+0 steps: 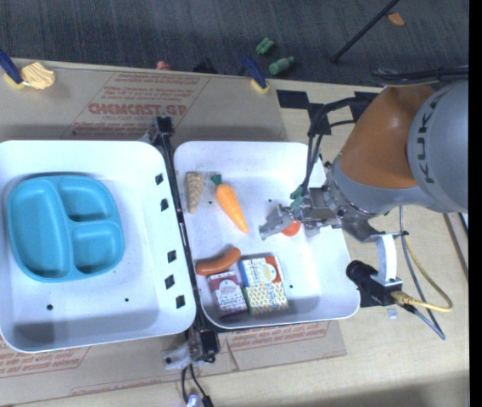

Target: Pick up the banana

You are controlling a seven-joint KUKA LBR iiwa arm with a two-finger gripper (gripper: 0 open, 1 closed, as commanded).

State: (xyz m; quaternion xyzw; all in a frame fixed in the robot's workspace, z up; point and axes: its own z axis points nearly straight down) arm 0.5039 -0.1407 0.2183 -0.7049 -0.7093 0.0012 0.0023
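Banana: I cannot tell where it lies; nothing I can make out in the right bin [249, 147] has a banana's shape or colour, and the arm [394, 151] covers that bin's right side.
Bearing from gripper: undecided, so I have no long axis to line up on; my guess is that any hidden fruit would be under or just behind the wrist.
Gripper [275, 223]: low over the right half of the right bin, tip pointing toward the view's left; I cannot tell whether it is spread or pressed together.
At the tip: a small red piece [290, 227] sits right against the gripper; whether it is pinched I cannot say.
Nearest neighbours: carrot [231, 208] just left of the tip, lying on a slant; beyond it a tan wedge [194, 190] by the bin's left wall.
Lower down: sausage [218, 261] and, touching each other below it, two small cartons [245, 291].
Left bin [3, 155]: holds a blue divided tray [63, 227], well apart from the gripper.
Judgement: I would not commit to a descent until the target is found.
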